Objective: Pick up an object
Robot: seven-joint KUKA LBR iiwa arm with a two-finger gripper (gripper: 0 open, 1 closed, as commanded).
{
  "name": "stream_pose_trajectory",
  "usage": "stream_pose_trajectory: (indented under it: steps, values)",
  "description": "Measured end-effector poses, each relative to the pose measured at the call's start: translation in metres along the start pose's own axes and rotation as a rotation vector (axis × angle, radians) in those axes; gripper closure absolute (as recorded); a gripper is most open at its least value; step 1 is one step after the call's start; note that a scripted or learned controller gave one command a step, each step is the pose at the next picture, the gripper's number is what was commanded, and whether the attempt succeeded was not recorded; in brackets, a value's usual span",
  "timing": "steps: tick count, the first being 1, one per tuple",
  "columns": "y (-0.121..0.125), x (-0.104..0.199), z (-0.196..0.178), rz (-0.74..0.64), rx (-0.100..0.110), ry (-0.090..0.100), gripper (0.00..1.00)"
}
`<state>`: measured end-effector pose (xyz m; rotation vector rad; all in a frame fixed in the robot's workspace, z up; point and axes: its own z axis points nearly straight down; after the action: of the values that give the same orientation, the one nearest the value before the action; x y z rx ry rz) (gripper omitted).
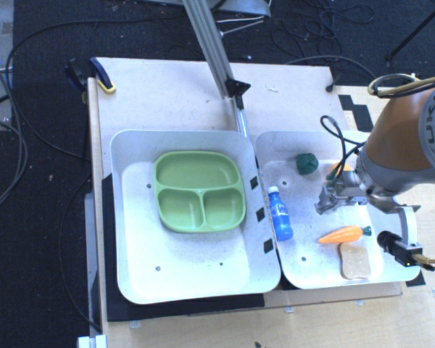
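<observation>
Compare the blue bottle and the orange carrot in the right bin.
The blue plastic bottle with a white cap is longer and lies along the bin's left side, pointing up the view; the orange toy carrot is shorter, tapered, and lies crosswise. Both lie flat in the right white bin.

Divided plate (200, 192) in left bin (130, 267); bottle (279, 213), ball (307, 163), carrot (341, 234), possibly bread slice (355, 261) in right bin (304, 278).
</observation>
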<state>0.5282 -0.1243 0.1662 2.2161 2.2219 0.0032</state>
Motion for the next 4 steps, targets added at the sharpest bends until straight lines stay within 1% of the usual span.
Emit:
stream_pose_trajectory:
  steps: [1, 2, 3, 4]
  values:
    - [-0.008, 0.002, -0.056, 0.0, 0.0, 0.0, 1.0]
    - [0.0, 0.01, -0.11, -0.001, -0.001, -0.001, 1.0]
    - [0.0, 0.056, -0.093, -0.003, 0.005, 0.002, 1.0]
    - [-0.001, 0.115, -0.077, -0.005, 0.005, 0.002, 1.0]
